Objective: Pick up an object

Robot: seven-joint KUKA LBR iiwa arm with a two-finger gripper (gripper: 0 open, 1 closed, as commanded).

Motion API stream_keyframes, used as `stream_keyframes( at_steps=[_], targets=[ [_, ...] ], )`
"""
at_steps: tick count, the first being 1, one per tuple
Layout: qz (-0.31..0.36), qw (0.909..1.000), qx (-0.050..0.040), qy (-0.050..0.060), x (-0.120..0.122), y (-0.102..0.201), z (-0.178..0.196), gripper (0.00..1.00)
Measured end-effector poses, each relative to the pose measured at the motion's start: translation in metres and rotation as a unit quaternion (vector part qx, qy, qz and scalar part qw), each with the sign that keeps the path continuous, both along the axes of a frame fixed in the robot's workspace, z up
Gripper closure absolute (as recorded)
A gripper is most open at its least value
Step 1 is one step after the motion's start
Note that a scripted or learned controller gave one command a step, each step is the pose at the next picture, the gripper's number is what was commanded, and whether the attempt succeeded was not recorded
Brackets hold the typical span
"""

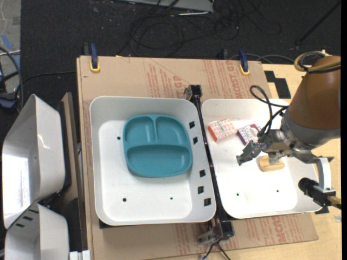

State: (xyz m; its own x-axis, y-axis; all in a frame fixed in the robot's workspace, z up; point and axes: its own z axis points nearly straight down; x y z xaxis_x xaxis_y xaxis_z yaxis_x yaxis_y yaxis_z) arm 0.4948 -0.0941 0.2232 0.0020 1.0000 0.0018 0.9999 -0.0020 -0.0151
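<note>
The right bin [255, 199] holds a small red-and-white box [222, 129], a purple-and-white packet [248, 132] beside it, and a tan wooden block [270, 164]. My gripper [254, 151] hangs low over this bin, between the purple packet and the tan block. One dark finger [245, 155] points down and left toward the bin floor. The wrist hides part of the tan block. Nothing shows between the fingers. The arm's orange band [320, 91] fills the upper right.
In the left bin [108, 199] lies a teal divided plate [158, 145]. A black divider with clips [203, 161] runs between the bins. Cables [268, 110] trail from the wrist over the right bin's back edge. White tubs [27, 156] stand off the bench at left.
</note>
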Motion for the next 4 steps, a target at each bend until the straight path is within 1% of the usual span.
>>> stream_keyframes(
  at_steps=[1, 2, 3, 4],
  targets=[
    [0.001, 1.0, -0.0008, -0.007, 0.003, 0.0, 0.007, 0.0],
    [0.0, 1.0, -0.0005, -0.006, -0.001, 0.002, -0.036, 0.0],
    [0.0, 1.0, -0.0006, -0.006, 0.003, -0.005, -0.094, 0.0],
    [0.0, 1.0, -0.0003, -0.006, 0.003, -0.005, -0.133, 0.0]
  ],
)
